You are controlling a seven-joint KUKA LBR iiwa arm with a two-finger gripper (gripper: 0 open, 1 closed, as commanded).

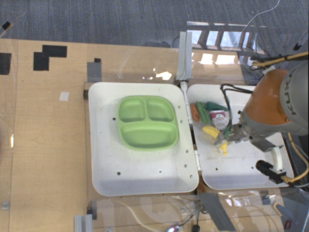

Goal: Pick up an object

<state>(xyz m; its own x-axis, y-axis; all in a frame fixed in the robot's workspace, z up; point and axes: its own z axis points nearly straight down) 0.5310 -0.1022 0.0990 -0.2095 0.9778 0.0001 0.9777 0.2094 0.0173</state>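
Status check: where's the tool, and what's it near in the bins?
Tool low in the right bin, beside the yellow piece. Small pile of toy food crowded close. Green divided plate in the left bin.

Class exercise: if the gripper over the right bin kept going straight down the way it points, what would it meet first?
Probably the yellow object just under the gripper, lying on the floor of the right bin. Depth is hard to judge from this slanted view.

Two white bins [104, 178] on the surface. Left bin: one green divided plate [147, 122]. Right bin: two yellow pieces [210, 131], one orange piece [194, 112], one green item [205, 110], one red-labelled packet [219, 119].
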